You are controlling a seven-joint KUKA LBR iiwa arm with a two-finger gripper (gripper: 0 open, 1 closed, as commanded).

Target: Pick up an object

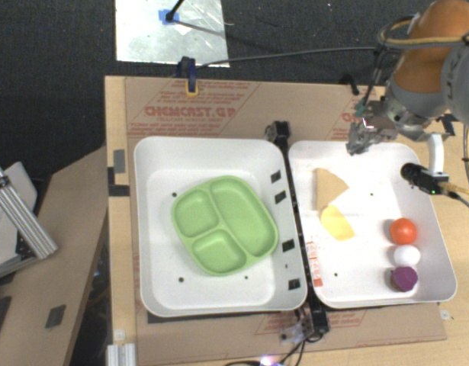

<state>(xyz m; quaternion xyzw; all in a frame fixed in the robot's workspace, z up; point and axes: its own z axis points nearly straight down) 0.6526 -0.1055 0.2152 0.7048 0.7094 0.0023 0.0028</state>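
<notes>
At frame centre-left, a pale green three-compartment plastic plate point(223, 225) lies in a white bin point(154, 204). At lower right, the second white bin point(440, 273) holds a tan wedge point(327, 187), a yellow lump point(337, 223), an orange ball point(403, 230), a white ball point(406, 255) and a purple ball point(403, 278).

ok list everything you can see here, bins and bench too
left bin: 1, white, left half of bench
divided plate: 1, green, three compartments, inside left bin
right bin: 1, white, right half of bench
wedge: 1, tan, upper middle of right bin
yellow piece: 1, just below the wedge
ball: 1, orange, right side of right bin
white ball: 1, below the orange one
purple ball: 1, near corner of right bin
arm: 1, grey and orange, upper right
end effector: 1, over right bin's far edge
</notes>
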